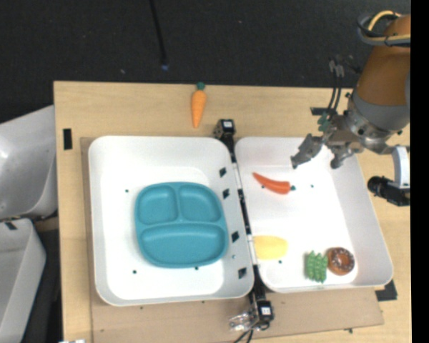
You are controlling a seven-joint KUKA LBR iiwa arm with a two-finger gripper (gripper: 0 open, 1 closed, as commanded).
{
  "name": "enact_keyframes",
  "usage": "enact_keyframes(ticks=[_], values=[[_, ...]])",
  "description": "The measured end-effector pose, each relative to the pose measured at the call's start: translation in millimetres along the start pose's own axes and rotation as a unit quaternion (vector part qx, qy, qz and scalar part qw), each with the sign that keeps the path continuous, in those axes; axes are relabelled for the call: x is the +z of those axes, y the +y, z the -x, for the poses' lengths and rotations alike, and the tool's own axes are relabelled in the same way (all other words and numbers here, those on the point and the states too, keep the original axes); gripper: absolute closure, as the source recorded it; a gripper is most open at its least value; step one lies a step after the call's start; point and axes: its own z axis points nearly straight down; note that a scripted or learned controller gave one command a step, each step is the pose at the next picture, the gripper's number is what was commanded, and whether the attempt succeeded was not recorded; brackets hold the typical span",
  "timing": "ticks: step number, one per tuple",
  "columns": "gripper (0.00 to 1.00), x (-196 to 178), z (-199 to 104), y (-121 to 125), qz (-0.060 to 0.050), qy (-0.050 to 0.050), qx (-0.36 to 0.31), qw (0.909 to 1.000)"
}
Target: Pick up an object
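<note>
The right bin (357, 199) holds a red chili pepper (272, 184) near its back left, a yellow lemon-like piece (269, 246) at its left wall, a green broccoli piece (315, 266) and a brown donut (339, 261) at the front. My gripper (322, 152) hangs over the back of the right bin, open, with nothing between its fingers. It is to the right of the chili and apart from it.
A blue divided plate (180, 224) lies in the left bin (107, 191). An orange carrot (198, 105) rests on the bench behind the bins. Small black clips (224, 128) sit along the seam between the bins.
</note>
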Motion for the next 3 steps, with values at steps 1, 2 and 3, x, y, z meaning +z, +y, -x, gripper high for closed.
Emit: enact_keyframes(ticks=[1, 2, 3], values=[[0.00, -7.1, -0.2, 2.2, 0.006, -0.001, -0.001, 1.0000], [0.00, 36.1, 5.2, 5.0, 0.004, -0.002, -0.001, 1.0000], [0.00, 79.0, 4.7, 2.0, 0.004, -0.001, 0.000, 1.0000]])
